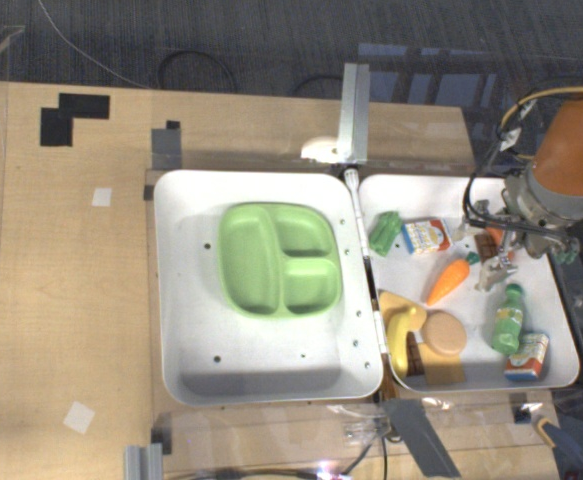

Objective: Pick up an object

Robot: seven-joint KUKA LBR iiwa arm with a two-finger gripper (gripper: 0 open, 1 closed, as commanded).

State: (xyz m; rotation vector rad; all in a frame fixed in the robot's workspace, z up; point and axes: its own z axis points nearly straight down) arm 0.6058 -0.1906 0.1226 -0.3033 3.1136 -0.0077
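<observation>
Camera view from above, slanted down: 2 white bins sit side by side on the wooden bench (61, 298). The left bin (186, 363) holds a green divided plate (276, 258), lying flat near its middle. Across the divider, the right bin (561, 353) is crowded. Near its upper left lies a small green packet (385, 232), with a little printed carton (424, 235) just beside it. Below those, an orange carrot (448, 280) lies tilted. Toward the lower left corner there's a yellow banana (401, 323) next to a round tan bun (444, 333). Further right a green bottle (508, 320) stands above a small can (527, 356). The gripper (498, 258) hangs over the upper right part of this bin, just above the bottle and right of the carrot. From here I cannot tell its state; nothing visibly sits in it.
</observation>
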